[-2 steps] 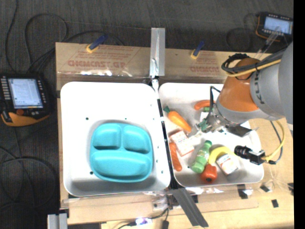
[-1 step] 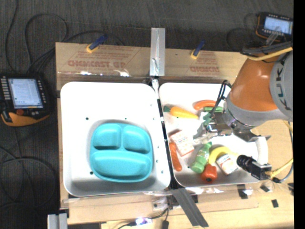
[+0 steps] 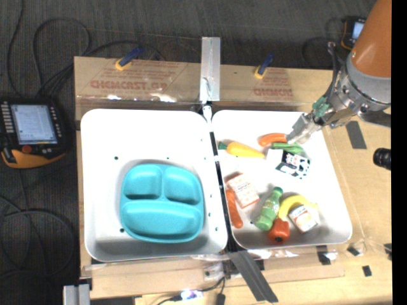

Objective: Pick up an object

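Observation:
The right bin (image 3: 331,170) holds several small toy foods. My gripper (image 3: 297,134) hangs low over the bin's far side, just right of an orange carrot (image 3: 272,138) with a green end. A black-and-white cube (image 3: 293,163) lies just below the gripper. Left of the carrot is a yellow-orange vegetable (image 3: 243,149). Nearer the front lie a small orange-and-white box (image 3: 243,190), a green bottle (image 3: 269,208), a yellow banana (image 3: 292,203), a small jar (image 3: 304,218) and a red piece (image 3: 278,231). Nothing visibly hangs from the gripper.
The left bin (image 3: 102,132) holds a blue divided plate (image 3: 162,202). An orange stick (image 3: 234,212) lies along the right bin's left wall. A metal divider post (image 3: 210,68) stands behind the bins. A teach pendant (image 3: 30,129) rests off the bench at left.

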Tool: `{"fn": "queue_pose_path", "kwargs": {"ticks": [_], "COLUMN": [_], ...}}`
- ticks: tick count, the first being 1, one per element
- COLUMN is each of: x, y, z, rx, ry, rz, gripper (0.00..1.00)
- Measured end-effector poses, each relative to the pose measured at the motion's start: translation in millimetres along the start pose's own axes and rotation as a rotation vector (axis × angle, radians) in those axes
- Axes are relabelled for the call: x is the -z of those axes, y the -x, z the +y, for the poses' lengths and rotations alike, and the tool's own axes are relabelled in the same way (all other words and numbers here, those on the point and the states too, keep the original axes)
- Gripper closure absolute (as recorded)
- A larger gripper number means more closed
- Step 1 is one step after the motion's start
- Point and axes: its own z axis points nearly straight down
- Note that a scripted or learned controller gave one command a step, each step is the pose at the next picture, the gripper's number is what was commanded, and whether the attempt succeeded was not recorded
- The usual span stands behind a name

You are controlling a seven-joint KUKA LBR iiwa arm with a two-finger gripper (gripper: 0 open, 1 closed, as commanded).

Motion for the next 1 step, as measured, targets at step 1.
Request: {"fn": "queue_pose_path", "kwargs": {"ticks": [1], "x": [-148.8], "y": [18.9], "z": [94.8], "rx": [0.129], "ry": [-0.001], "rz": [0.003], "gripper": [1.0]}}
